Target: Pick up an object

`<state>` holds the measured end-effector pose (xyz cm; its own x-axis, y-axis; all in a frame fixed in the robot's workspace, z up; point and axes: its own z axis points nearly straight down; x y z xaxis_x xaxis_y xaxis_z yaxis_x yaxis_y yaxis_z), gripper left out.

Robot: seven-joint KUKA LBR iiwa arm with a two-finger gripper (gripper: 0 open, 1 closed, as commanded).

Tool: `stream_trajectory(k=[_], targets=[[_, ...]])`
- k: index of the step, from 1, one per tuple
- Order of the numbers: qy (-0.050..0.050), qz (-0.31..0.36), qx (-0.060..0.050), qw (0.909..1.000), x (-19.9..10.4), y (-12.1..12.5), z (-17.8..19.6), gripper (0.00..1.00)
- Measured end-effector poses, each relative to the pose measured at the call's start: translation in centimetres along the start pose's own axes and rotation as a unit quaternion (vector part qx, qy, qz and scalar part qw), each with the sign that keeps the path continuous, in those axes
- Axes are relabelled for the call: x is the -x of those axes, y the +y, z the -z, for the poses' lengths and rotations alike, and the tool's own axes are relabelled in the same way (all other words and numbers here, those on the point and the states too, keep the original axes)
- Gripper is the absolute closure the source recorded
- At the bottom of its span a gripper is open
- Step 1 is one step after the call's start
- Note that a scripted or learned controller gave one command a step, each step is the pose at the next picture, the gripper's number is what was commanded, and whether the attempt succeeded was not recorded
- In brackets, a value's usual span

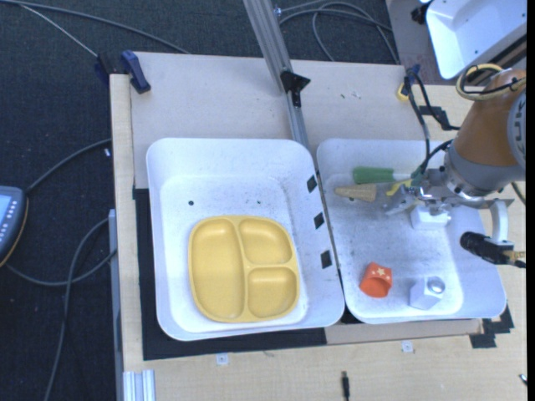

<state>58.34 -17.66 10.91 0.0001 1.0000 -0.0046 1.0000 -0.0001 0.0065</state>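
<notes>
Two white bins sit side by side on a table (217, 98). The left bin (167, 161) holds a yellow divided plate (244, 267). In the right bin (476, 295), the pincer (410, 200) hovers beside a green-handled brush (368, 184); whether it is spread cannot be told. An orange cup (376, 280) and grey block (426, 291) lie nearer the front.

A robotics lab: a wooden bench (209, 98) on dark carpet; loose cables (58, 182); an aluminium post (267, 32).

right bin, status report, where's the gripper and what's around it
Gripper low in right bin, beside green-handled brush; nothing seen held. Orange cup and grey block lie apart near front. Yellow tray in left bin.
</notes>
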Motion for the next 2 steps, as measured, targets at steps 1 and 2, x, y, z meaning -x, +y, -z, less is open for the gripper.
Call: stream_trajectory(k=[1,2], targets=[[-0.003,0.000,0.007,1.0000,0.2,0.4,1.7,1.00],[0.001,0.001,0.000,1.0000,0.1,1.3,6.5,1.00]])
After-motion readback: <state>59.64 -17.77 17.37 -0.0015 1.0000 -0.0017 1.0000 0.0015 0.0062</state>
